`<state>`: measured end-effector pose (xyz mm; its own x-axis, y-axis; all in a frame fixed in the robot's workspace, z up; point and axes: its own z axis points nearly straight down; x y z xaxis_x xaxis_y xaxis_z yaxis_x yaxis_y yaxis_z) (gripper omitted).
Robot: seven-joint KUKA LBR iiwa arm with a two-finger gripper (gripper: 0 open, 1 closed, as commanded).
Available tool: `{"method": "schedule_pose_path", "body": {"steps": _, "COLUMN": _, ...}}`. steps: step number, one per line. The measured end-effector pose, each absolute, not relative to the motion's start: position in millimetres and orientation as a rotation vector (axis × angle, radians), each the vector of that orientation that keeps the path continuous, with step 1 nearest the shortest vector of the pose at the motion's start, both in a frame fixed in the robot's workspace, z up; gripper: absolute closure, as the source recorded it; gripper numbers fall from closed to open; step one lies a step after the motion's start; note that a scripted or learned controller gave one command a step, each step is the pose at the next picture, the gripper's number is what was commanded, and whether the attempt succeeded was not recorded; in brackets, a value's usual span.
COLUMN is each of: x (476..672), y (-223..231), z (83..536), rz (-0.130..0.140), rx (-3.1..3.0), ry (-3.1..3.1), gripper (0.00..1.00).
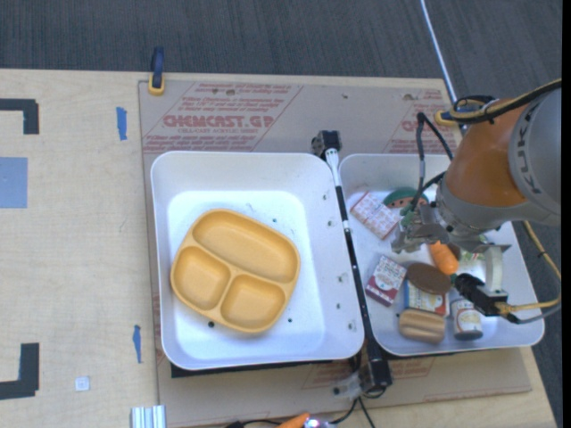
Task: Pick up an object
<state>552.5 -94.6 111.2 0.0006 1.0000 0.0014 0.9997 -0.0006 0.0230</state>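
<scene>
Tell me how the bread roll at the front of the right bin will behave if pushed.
The bread roll looks rounded and log-shaped, so it may roll rather than slide. It is probably a light toy. It lies close against a small box, which could block it.

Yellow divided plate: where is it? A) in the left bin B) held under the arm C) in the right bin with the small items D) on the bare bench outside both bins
A. The yellow divided plate lies flat in the left bin, alone; the small items and the arm are over the right bin.
</scene>
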Motion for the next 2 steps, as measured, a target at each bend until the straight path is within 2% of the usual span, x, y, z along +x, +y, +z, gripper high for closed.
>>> {"method": "schedule_pose_path", "body": {"steps": 1, "x": 552.4, "y": -94.6, "z": 111.0, "rz": 0.026, "rx": 2.211, "ry": 2.21, "gripper": 0.0}}
{"method": "schedule_pose_path", "body": {"steps": 2, "x": 553.7, "y": -94.4, "z": 121.4, "rz": 0.03, "rx": 2.209, "ry": 2.207, "gripper": 1.0}}
